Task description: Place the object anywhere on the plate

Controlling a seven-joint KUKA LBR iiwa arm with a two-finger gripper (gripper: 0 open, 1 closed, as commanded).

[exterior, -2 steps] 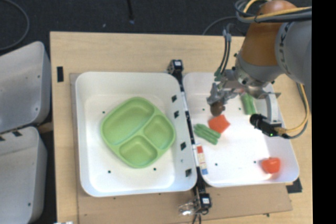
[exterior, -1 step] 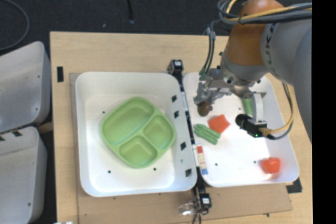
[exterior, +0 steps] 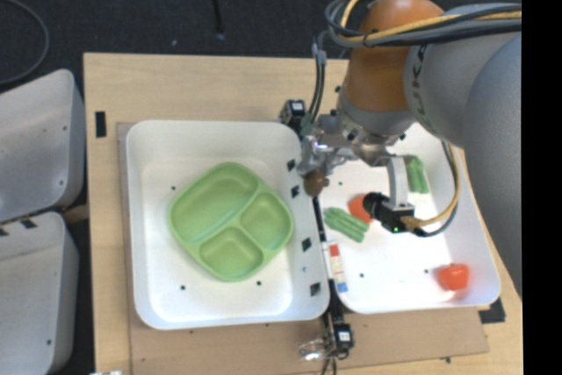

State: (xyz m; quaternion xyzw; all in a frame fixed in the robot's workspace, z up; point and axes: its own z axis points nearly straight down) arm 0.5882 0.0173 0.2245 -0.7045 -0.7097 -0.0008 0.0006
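A pale wooden bench [exterior: 211,88] carries 2 shallow white plastic bins side by side, seen from a fixed camera above. The grey arm with its orange band [exterior: 395,39] reaches in from the right and hangs over the upper left part of the right-hand white bin [exterior: 474,277], with black and yellow cables looping around its wrist. The left-hand white bin [exterior: 149,277] holds a light green plastic plate with 3 compartments [exterior: 230,220], lying flat near the bin's middle and turned at a slant. The arm's metal gripper [exterior: 313,180] sits low at the seam between the 2 bins, just right of the plate's upper right edge; whether its claw is spread or pressed together cannot be told from this angle, and nothing can be seen between its tips. In the right-hand bin, a ridged green oblong toy [exterior: 346,224] lies near the dividing wall, just below and right of the gripper. A second green ridged piece [exterior: 416,176] lies further back, partly hidden by the arm. A small orange-red object [exterior: 359,207] rests just beside the first green toy, touching or nearly touching a black fitting on the arm. Another small orange-red block [exterior: 453,277] sits well apart, near the bin's lower right corner.
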